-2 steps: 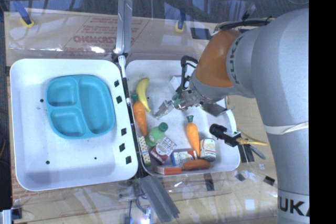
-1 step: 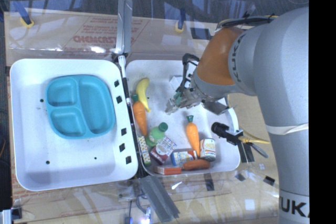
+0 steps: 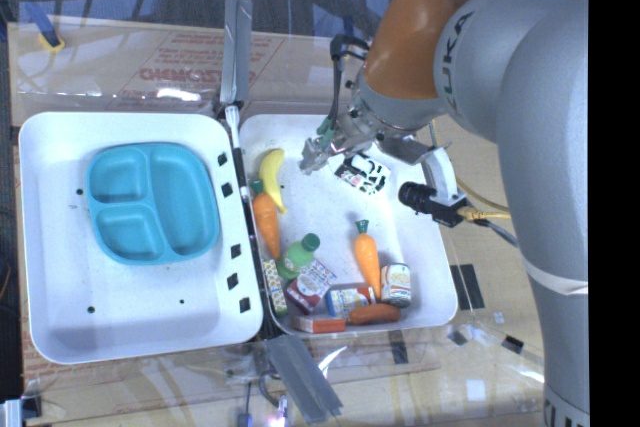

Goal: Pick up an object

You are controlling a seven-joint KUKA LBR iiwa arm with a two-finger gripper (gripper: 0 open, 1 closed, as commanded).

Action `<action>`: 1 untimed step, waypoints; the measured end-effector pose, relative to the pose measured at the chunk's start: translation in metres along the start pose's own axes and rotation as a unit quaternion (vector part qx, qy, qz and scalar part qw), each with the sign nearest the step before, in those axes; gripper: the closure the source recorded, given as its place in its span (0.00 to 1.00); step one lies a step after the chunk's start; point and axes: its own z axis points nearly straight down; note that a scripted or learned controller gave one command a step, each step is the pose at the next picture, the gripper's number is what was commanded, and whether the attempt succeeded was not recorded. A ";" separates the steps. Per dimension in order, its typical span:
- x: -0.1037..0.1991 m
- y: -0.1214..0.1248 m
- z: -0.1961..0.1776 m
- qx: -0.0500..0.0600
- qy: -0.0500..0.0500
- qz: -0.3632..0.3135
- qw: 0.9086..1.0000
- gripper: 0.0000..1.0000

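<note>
My gripper (image 3: 318, 153) hangs over the back part of the right bin (image 3: 322, 205), with the grey arm and its orange band above it. A small black-and-white object (image 3: 363, 176) lies just right of the gripper, and a yellow banana (image 3: 271, 173) lies just left of it. I see nothing held in the gripper. Further forward in the same bin are an orange carrot (image 3: 267, 224) along the left wall, a second carrot (image 3: 368, 258), a green bottle (image 3: 297, 255), a small can (image 3: 397, 283) and some small packets (image 3: 340, 299).
The left bin (image 3: 45, 245) holds a blue divided plate (image 3: 152, 202). A grey divider bar (image 3: 236, 50) stands between the bins at the back. A black cable fitting (image 3: 425, 199) juts from the arm over the right bin's right side.
</note>
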 end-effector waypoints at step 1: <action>-0.036 -0.028 0.034 0.002 0.000 0.035 0.999 1.00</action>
